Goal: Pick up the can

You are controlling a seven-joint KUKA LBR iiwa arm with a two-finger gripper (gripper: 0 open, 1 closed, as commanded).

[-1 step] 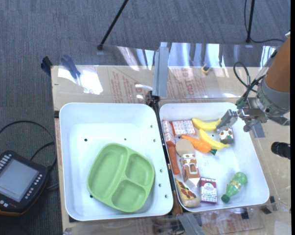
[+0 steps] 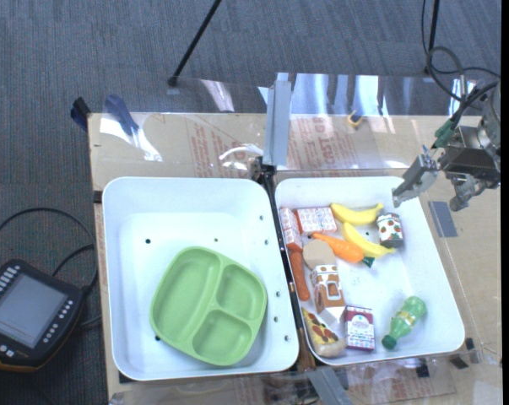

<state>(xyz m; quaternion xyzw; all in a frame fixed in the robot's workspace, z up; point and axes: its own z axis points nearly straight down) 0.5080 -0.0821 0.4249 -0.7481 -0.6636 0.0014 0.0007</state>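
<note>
The can (image 2: pixel 389 229) is small with a red and white label. It stands in the right bin (image 2: pixel 435 277) near its far right side, touching the tip of a banana (image 2: pixel 365 241). My gripper (image 2: pixel 434 190) hangs above the bin's far right corner, up and to the right of the can and apart from it. Its two fingers are spread open with nothing between them; the left fingertip (image 2: pixel 403 194) points down toward the bin's rim.
The right bin also holds a second banana (image 2: pixel 355 213), a carrot (image 2: pixel 342 248), a red box (image 2: pixel 316 219), a carton (image 2: pixel 326 287), a green bottle (image 2: pixel 404 320) and several other toy foods. A green divided plate (image 2: pixel 208 305) lies in the left bin (image 2: pixel 132 209).
</note>
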